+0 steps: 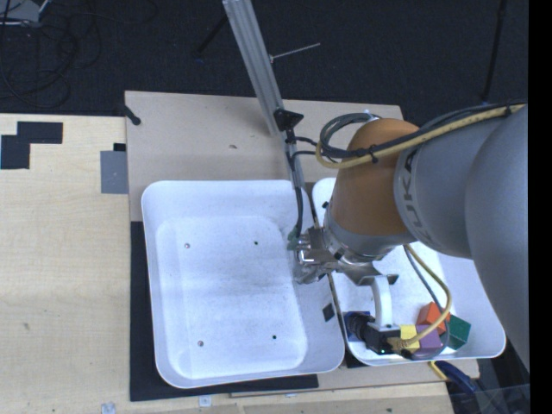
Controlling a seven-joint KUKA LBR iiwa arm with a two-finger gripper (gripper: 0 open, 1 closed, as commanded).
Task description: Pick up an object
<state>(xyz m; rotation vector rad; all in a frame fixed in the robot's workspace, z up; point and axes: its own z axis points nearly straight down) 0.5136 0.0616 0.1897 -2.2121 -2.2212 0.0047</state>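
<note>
Arm (466,188): broad smooth grey casing, partial dark lettering at its edge. Orange band (371,184): rounded, glossy, above the wrist. Cables (345,136): black and yellow, looped over the band; one yellow line along the casing. Wrist fittings (332,261): metallic grey with small black parts.

white bins (172,231); orange, purple, green blocks (435,328)

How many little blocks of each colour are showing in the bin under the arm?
Part of the pile is hidden by the arm, so this counts only what shows in the right bin:
Orange block: 1
Green block: 1
Purple block: 1
Yellow block: 1
Total: 4
</note>
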